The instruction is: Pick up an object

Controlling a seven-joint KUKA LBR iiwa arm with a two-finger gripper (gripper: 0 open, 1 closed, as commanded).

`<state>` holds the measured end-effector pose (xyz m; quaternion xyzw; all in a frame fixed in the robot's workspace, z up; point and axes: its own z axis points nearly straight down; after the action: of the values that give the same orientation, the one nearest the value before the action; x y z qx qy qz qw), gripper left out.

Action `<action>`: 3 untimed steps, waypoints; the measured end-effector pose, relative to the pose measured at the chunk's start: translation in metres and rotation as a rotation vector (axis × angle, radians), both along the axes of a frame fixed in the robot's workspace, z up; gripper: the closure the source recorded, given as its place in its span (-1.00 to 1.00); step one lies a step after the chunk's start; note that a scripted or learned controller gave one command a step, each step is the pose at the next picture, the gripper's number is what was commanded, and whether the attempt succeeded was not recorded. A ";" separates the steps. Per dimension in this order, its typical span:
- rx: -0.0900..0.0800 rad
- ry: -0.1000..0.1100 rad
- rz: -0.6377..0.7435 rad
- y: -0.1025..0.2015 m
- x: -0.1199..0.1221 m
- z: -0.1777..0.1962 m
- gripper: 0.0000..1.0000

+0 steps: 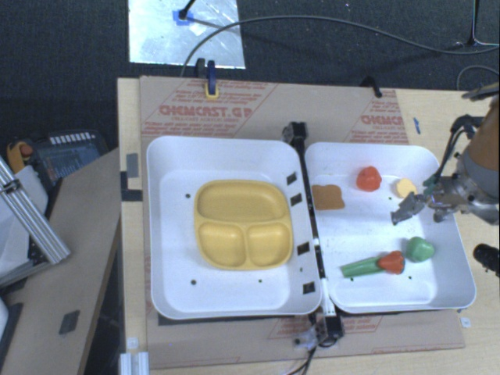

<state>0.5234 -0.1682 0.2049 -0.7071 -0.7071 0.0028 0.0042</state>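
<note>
**Five small items in the right bin, tray in the left**

The right bin (449, 291) holds five pieces. A yellow piece (405, 187), small and roundish with no clear long axis, lies near the bin's 2 o'clock corner, just beside the gripper (419, 207). A red piece (369, 179) sits at 12 o'clock, a brown slab (327, 198) at 10 o'clock against the left wall. At 5 o'clock lie a green piece (419, 249) and a carrot (373, 266), its long axis running from 8 to 2 o'clock, green end toward 8. The gripper hangs over the bin at 3 o'clock, with nothing between its fingers; whether they are spread or closed I cannot tell. The left bin (168, 233) holds a yellow tray (241, 223) with three compartments.
</note>
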 end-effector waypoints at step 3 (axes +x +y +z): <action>-0.001 -0.008 0.001 0.007 -0.003 -0.085 -1.00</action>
<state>0.5202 -0.1613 0.1195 -0.7068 -0.7074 0.0003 0.0009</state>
